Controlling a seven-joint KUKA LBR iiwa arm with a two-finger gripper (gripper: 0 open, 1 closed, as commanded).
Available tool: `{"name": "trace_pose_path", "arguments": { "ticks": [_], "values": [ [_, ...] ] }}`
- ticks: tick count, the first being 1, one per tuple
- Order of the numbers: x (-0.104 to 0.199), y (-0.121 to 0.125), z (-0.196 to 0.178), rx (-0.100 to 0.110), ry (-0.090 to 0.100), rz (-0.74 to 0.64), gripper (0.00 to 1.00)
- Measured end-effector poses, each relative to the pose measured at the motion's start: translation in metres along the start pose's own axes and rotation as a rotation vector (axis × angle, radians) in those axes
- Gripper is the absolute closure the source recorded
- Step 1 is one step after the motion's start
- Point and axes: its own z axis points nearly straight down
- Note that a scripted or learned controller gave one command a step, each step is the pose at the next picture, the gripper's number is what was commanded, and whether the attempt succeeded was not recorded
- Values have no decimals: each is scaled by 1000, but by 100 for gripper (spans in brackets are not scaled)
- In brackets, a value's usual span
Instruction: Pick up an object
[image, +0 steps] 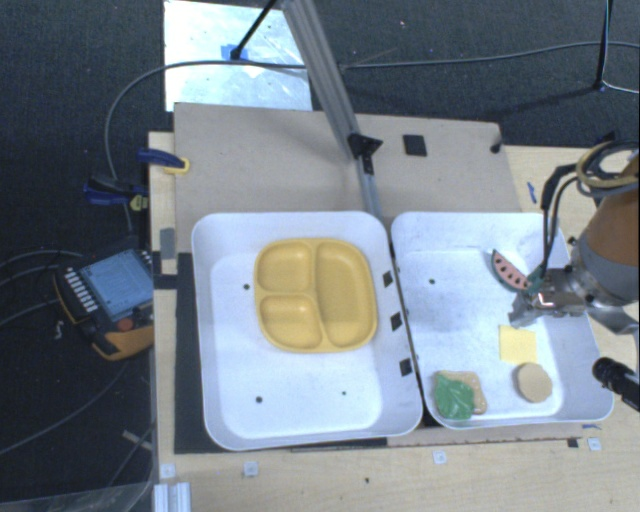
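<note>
The likeliest target is the yellow square slice (518, 344), perhaps toy cheese, lying flat on the floor of the right bin (440, 262), just below the gripper (533, 300). The gripper hangs low over the bin beside that slice, and nothing shows between its parts, so the step in hand looks like the approach before a grasp; whether it stands wide or narrow cannot be told from this view. The next move calls for a short drop onto a thin, flat piece, which will likely be hard to pinch. A red watermelon slice (507, 270) lies just above the gripper, close enough to be nudged. A round tan biscuit (534, 382) and a green-topped toast (458, 394) sit near the front wall. The left bin (225, 350) bears a yellow divided plate (314, 294), well apart.
</note>
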Motion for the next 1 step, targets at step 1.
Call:
{"name": "trace_pose_path", "arguments": {
  "ticks": [1],
  "values": [
    [52,21,8,0,1,-6,100]
  ]
}}
